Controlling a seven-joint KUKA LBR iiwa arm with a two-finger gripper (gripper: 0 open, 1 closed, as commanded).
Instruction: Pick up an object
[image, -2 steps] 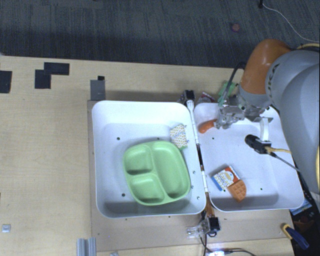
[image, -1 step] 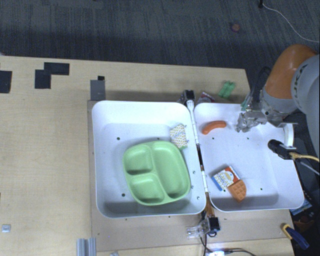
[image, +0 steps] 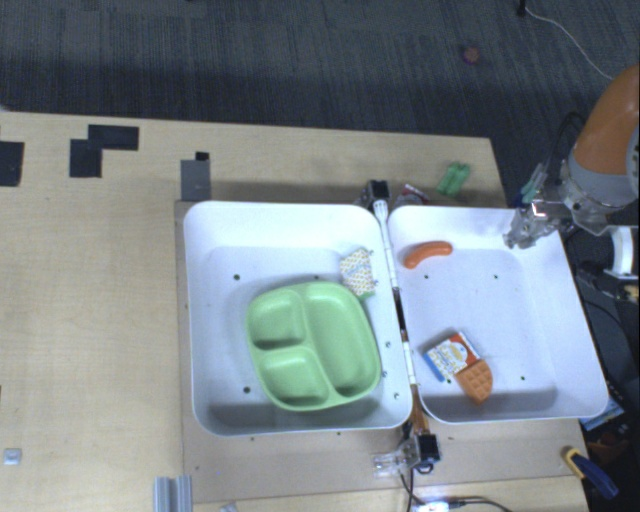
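My end effector (image: 520, 232) hangs over the far right corner of the right bin (image: 560, 300), and I cannot tell its state from here; nothing shows in it. The nearest thing to take is the orange sausage (image: 427, 253), lying apart near the bin's far left wall, while the small carton (image: 449, 356) and waffle piece (image: 477, 381) touch each other near the front. Round and close to the wall, the sausage could roll away, and the touching pair could get nudged apart.

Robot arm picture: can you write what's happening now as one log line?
gripper: over right bin's far right corner, holding nothing | hot dog: right bin, untouched | green tray: left bin
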